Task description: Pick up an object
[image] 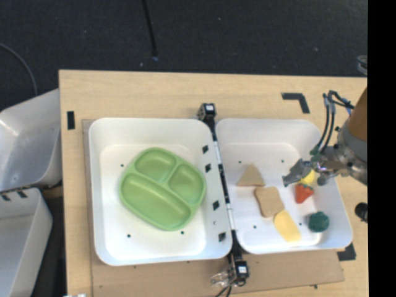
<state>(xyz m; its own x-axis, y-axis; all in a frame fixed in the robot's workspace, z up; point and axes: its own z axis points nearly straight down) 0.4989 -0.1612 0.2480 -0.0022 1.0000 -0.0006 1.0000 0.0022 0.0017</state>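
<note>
Tool (307, 177) over small yellow piece (307, 178), red strawberry (303, 193) beside

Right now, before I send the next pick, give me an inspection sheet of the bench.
Surface: wooden bench bearing two white bins, left bin and right bin.
Job's things: in the right bin, tan wedge, tan slab, yellow block, red piece, green ball.
Clutter: green divided plate in the left bin.
Gripper: gripper low over the red piece; grasp unclear.
Cables: cables on the arm.
Surroundings: dark floor.
</note>
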